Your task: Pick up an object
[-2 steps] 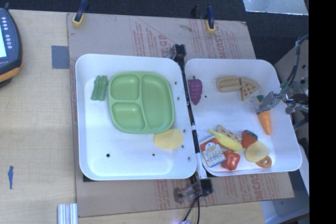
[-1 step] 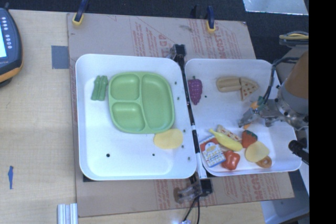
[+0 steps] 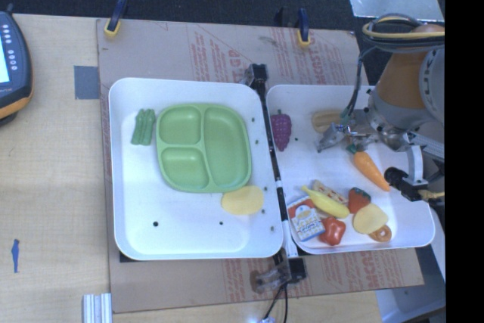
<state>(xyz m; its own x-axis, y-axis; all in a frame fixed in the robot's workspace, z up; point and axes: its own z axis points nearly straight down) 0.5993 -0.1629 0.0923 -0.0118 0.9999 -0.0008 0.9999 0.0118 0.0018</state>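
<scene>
Camera view from my seat: at far left a dark handheld pendant (image 3: 10,60) lies on the light wooden bench (image 3: 49,185), and a brown cardboard sheet (image 3: 189,49) is clamped over the bench under both bins. Black floor runs along the top edge.

I see the left bin (image 3: 189,238) holding a green bean pod (image 3: 143,126) by its left wall, a green divided plate (image 3: 204,147) in the middle, and a pale yellow toy food piece (image 3: 242,200) touching the plate's lower right corner.

Across the divider, the right bin (image 3: 412,234) holds purple grapes (image 3: 281,130) near its left wall and a tan piece (image 3: 327,119) further right. Below them sit a banana (image 3: 327,201), a small carton (image 3: 305,222), a red pepper (image 3: 333,231) and a yellow piece (image 3: 370,218), clustered and touching.

I can see the gripper (image 3: 338,135) low over the bin's upper middle; whether its claw is parted or has hold of anything I cannot tell. An orange carrot (image 3: 370,169), tapered and smooth, lies slanted just beside it to the lower right.
</scene>
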